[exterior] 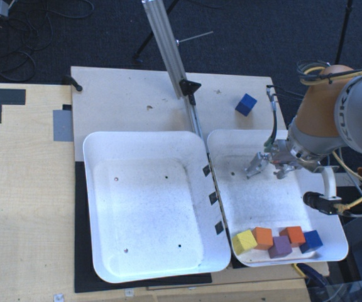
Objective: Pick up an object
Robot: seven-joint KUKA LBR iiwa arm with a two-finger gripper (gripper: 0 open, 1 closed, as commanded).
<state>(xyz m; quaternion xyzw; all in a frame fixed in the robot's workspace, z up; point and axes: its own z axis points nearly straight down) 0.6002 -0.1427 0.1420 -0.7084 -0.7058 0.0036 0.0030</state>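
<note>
Several small cubes lie bunched at the near edge of the right bin (256, 197): a yellow cube (244, 240), an orange cube (263, 237), a purple cube (280, 246), a second orange cube (293, 234) and a blue cube (311, 240). My gripper (266, 167) hangs over the far part of that bin, well above the cubes in the view, its two fingers spread apart with nothing between them. The grey arm with its orange band (322, 109) comes in from the right.
A lone blue cube (246, 104) sits on the bench board beyond the right bin. The left bin (146, 206) lies beside it. A slanted metal rail (168, 49) rises from the divider between the bins. Cables hang by the arm at right.
</note>
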